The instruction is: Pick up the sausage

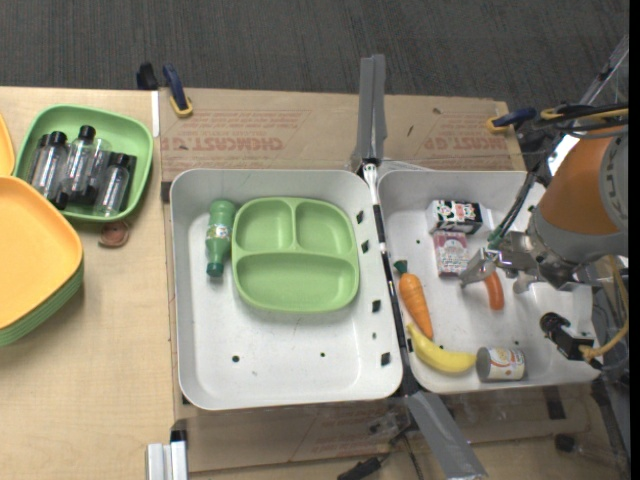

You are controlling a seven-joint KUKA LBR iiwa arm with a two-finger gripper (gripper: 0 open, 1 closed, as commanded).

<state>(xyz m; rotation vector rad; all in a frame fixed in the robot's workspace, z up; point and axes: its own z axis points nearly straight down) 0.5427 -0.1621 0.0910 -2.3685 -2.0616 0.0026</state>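
1. Sausage (494, 291) lies in the right bin (452, 190), toward its right wall, well clear of the near edge.
2. Its long axis runs roughly far to near, tilted slightly.
3. My hand (490, 268) sits right over its far end, touching or nearly so.
4. Whether my hand has closed on it I cannot tell.
5. Carrot (415, 304) lies to the left, banana (442, 354) nearer the near edge.

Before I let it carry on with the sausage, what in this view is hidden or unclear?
- Gripper: too small and blurred to tell its grip on the sausage.
- Sausage: upper end hidden by the gripper.
- Carton and can: labels too small to read.
- Orange plates: cut off by the left edge.
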